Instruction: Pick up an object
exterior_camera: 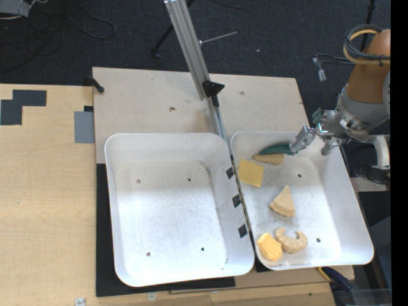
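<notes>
Above right bin [357, 222]: fingers [313, 139] spread apart, holding nothing.

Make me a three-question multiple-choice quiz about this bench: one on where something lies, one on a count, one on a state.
1. Where does the green-handled corn cob lie?
A. left bin
B. far end of the right white bin
C. on the floor

2. How many food pieces lie in the right bin?
A. two
B. five
C. eight

3. What state is the left white bin in?
A. level on the bench
B. upside down
C. stacked inside the right one

Answers: 1 B, it lies by the bin's far wall near the gripper. 2 B, cob, square, wedge, two lumps. 3 A, its floor faces up.
</notes>
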You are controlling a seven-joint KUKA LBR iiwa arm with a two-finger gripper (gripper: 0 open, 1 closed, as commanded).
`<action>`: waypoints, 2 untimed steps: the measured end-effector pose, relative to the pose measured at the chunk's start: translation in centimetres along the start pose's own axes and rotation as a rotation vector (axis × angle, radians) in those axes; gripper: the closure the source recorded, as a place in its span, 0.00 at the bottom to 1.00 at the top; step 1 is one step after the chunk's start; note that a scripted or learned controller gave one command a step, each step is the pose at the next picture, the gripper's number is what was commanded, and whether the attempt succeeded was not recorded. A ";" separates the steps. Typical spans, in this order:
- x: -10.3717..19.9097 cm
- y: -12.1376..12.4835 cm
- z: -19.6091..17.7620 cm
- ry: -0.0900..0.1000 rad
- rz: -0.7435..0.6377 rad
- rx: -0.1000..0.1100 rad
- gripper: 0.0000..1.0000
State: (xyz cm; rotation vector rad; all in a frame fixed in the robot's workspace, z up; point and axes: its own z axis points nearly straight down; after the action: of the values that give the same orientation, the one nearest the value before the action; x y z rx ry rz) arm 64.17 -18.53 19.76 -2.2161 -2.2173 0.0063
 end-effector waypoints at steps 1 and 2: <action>0.0 0.1 -0.3 -0.002 -0.003 -0.004 0.00; -0.6 -0.3 5.9 0.000 0.001 0.001 0.00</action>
State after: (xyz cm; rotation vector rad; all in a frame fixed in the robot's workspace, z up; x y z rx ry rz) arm 63.84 -19.09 13.91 -2.2168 -2.2159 0.0077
